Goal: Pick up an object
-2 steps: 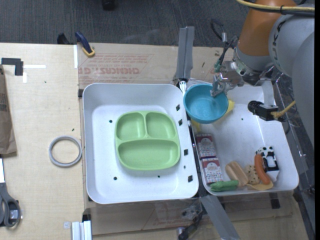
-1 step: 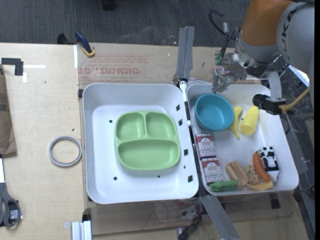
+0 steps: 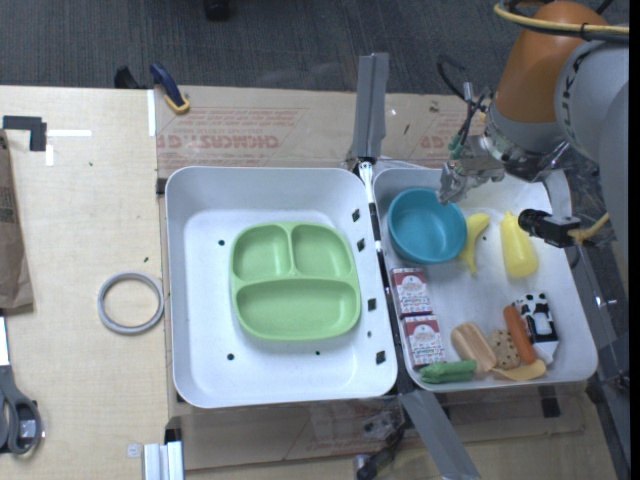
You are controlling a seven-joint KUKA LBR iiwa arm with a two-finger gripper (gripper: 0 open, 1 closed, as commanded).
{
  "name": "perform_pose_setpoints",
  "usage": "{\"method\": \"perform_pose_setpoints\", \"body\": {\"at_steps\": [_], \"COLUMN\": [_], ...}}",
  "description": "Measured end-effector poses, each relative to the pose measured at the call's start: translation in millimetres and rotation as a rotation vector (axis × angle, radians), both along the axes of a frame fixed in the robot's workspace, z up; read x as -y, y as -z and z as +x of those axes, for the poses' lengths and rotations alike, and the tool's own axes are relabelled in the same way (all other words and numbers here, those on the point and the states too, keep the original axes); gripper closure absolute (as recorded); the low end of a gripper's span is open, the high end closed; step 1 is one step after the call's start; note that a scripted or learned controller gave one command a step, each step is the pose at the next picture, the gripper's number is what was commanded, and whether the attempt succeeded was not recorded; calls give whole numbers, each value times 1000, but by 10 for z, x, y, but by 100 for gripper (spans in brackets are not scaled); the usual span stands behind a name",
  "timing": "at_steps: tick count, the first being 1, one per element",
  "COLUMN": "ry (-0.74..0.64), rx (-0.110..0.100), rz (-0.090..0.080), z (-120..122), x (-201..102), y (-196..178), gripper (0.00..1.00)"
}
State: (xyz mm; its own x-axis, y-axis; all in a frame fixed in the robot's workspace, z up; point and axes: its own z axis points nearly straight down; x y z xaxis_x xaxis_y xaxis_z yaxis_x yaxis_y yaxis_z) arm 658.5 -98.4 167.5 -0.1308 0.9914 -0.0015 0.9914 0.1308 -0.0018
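Note:
My gripper [image 3: 452, 186] hangs over the back of the right bin [image 3: 583, 363], just at the far rim of a blue bowl [image 3: 427, 228]. Nothing shows in its grasp. To the right of the bowl lie a small banana [image 3: 474, 237] and a yellow piece [image 3: 518, 246]. Two red-and-white cartons [image 3: 411, 291] lie along the bin's left wall. Toward the front lie a green pea pod [image 3: 447, 371], a bread roll [image 3: 472, 345], a carrot [image 3: 517, 332] and a black-and-white toy [image 3: 539, 317].
The left bin [image 3: 190, 348] holds a green divided plate [image 3: 295, 280]. On the bench to the left lie a grey tape ring [image 3: 131, 301], scissors [image 3: 16, 423] and a brown bag [image 3: 12, 238]. A grey divider post [image 3: 370, 108] stands between the bins at the back.

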Motion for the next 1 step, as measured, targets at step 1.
{"method": "perform_pose_setpoints", "body": {"at_steps": [1], "ry": [262], "rx": [-1], "rz": [1], "z": [-108], "x": [-21], "y": [495], "gripper": [100]}}
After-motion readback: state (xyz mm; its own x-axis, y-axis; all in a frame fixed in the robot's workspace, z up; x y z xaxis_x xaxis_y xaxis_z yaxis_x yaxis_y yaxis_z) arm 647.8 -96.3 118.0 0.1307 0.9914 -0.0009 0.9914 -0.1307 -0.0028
